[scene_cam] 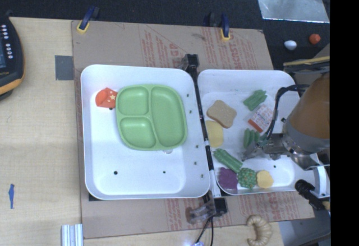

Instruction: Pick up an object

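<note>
Objects are lying as follows: green plate (pixel 151 117) sitting in the left bin (pixel 98 172), far left of the claw (pixel 251 149); yellow piece (pixel 214 133) and bread slice (pixel 221 113) resting nearer left. Claw state cannot be determined.

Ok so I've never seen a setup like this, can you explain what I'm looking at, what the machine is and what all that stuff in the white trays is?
This is one camera fixed above a workbench, looking down at a slant. The grey and orange shape at the right is a robot arm reaching in; its tool, the part meant to grab things, sits low over the right bin. I cannot tell whether it holds anything. That bin holds toy food: a bread slice, a yellow piece, green vegetables, a broccoli and a purple piece. The left bin holds a green divided plate and, beside it, a small red toy. The arm's job is to pick up one object.
</note>
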`<state>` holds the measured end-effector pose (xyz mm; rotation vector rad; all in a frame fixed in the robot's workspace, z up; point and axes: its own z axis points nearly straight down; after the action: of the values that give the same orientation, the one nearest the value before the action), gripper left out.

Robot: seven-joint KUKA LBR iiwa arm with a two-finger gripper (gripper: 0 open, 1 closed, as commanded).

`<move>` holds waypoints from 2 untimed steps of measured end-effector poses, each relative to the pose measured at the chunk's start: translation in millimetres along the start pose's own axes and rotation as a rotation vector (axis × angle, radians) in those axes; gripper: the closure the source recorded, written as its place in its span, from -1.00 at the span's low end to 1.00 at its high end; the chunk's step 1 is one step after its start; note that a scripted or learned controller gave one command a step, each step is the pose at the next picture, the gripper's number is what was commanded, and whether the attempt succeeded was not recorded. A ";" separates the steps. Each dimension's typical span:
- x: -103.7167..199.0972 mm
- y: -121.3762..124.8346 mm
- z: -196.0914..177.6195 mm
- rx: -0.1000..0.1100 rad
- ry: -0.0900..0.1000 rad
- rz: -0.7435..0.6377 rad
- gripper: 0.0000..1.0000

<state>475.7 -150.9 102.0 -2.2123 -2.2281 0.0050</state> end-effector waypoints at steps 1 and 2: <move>27.5 84.0 9.8 -0.007 0.000 -0.005 -1.00; 24.5 79.7 -0.5 0.001 0.001 0.000 1.00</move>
<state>555.2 -125.9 102.1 -2.2115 -2.2270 0.0056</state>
